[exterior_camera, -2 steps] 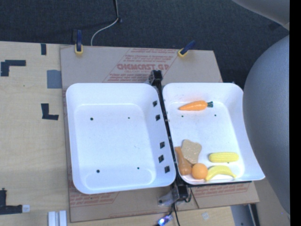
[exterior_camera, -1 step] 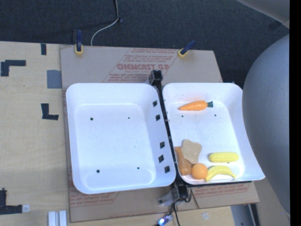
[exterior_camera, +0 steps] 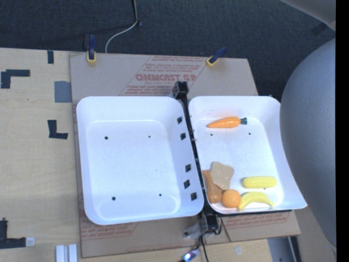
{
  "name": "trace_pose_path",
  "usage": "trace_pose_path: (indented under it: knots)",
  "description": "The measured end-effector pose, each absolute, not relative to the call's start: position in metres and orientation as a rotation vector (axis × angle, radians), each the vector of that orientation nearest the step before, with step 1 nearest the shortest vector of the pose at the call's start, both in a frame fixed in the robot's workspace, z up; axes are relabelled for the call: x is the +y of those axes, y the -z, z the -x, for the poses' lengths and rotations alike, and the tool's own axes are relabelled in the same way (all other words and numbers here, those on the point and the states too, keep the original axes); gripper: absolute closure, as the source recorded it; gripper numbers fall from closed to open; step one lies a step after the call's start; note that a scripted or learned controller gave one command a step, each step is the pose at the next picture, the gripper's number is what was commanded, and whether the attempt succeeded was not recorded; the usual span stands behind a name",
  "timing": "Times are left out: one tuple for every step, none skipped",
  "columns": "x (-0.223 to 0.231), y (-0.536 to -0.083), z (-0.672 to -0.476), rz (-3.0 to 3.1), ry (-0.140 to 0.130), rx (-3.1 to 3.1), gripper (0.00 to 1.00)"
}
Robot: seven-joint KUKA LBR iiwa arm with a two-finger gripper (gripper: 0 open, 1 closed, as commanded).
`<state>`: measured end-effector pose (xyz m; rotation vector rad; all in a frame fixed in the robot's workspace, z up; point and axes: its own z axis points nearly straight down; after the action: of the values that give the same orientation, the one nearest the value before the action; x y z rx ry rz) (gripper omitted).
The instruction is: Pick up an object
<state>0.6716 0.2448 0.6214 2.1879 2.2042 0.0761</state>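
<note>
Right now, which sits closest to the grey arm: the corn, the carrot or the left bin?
1. Corn, lower right of the right bin, beside the arm.
2. Carrot, upper part of that bin.
3. Left bin, farthest left.

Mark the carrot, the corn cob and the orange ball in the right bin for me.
carrot [exterior_camera: 223,123], camera view, middle of its orange body.
corn cob [exterior_camera: 259,182], camera view, middle of the yellow cob.
orange ball [exterior_camera: 231,198], camera view, centre of its top surface.
</note>
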Motion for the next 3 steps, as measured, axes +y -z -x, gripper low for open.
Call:
trace_pose_path:
  knots:
    - [0.246,-0.631,-0.673,-2.180,-0.105,2.196,1.00]
    - [0.248,-0.641,-0.675,-2.172,-0.137,2.186,1.00]
    - [0.249,-0.651,-0.677,-2.161,-0.174,2.175,1.00]
